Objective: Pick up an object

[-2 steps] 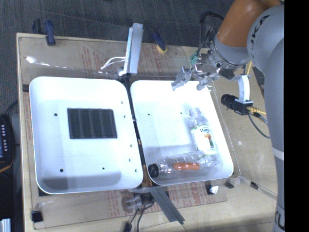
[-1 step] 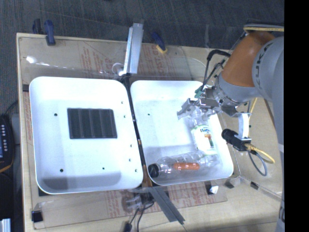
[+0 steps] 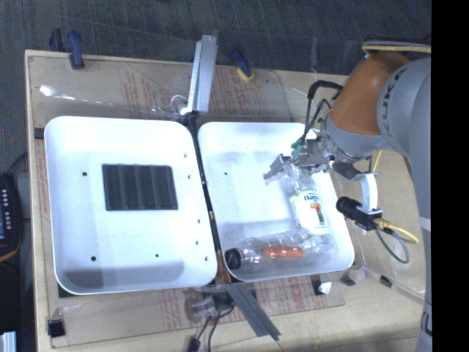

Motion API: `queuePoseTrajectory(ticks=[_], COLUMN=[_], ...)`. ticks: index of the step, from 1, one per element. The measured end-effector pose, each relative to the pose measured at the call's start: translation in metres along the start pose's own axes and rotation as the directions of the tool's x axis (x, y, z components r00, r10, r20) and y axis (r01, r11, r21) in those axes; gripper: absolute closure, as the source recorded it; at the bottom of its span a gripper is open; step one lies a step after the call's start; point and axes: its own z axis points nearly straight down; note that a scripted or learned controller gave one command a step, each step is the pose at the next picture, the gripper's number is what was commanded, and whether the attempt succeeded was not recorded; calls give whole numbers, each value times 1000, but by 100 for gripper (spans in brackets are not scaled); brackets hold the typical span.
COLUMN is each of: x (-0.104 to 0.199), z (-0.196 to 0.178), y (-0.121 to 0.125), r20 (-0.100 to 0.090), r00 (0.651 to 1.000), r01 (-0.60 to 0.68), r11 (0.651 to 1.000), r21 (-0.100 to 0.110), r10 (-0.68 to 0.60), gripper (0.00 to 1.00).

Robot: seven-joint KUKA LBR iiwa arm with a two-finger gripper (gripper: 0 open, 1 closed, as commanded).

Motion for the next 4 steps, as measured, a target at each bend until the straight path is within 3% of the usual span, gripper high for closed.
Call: queuePoseTrajectory(ticks=[4], x=[-5], z=[-14], y=[23], r20=[3], r00=[997], r01=[79], r11=[997], r21=[-3], r10=[-79], gripper=[0])
